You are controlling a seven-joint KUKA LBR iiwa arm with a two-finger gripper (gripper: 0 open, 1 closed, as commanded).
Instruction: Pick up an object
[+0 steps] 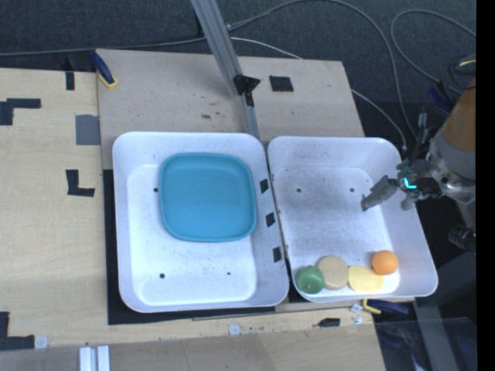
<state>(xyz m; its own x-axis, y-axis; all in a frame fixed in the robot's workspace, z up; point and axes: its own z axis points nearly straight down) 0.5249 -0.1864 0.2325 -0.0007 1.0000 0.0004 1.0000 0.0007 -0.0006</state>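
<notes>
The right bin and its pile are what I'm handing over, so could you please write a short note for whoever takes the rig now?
Claw: over the right bin's right side, holding nothing I can see; finger state unclear.
Things: green ball, beige disc, yellow piece and orange ball, clustered along the bin's near edge. A blue plate lies in the left bin.
Done: nothing picked.
Left: descend, grasp one item, lift.

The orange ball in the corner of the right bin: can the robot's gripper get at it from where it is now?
Probably yes. The gripper hangs above bare bin floor, with nothing over the orange ball. The bin wall and yellow piece crowd it.
</notes>
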